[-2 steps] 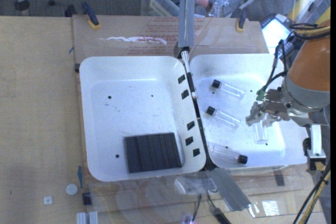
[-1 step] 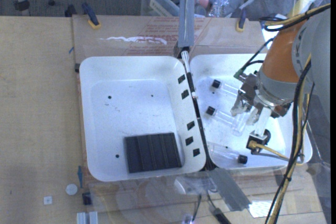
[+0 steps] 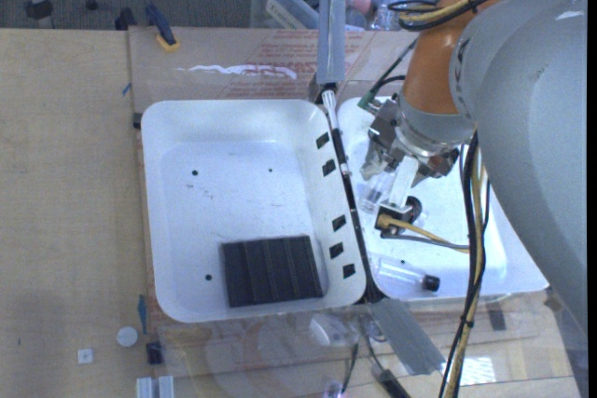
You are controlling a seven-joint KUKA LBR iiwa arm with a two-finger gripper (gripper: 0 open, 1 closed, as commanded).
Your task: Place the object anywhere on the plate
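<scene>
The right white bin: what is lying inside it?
Inside the right white bin lies a clear tube with a black cap. The grey arm covers much of its floor.

wooden bench (image 3: 65, 200) bears two white bins (image 3: 177, 200).

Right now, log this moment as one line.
arm: over right bin | gripper: low in bin, grasp unclear | dark ridged plate: left bin, front | small tube: right bin, front

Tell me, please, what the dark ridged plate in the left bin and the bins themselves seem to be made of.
The dark plate looks like matte black rubber or plastic: it has parallel ridges and no shine, so which one stays open. The left bin looks like smooth white moulded plastic, with rounded corners and a soft gloss; the right bin looks alike.
</scene>
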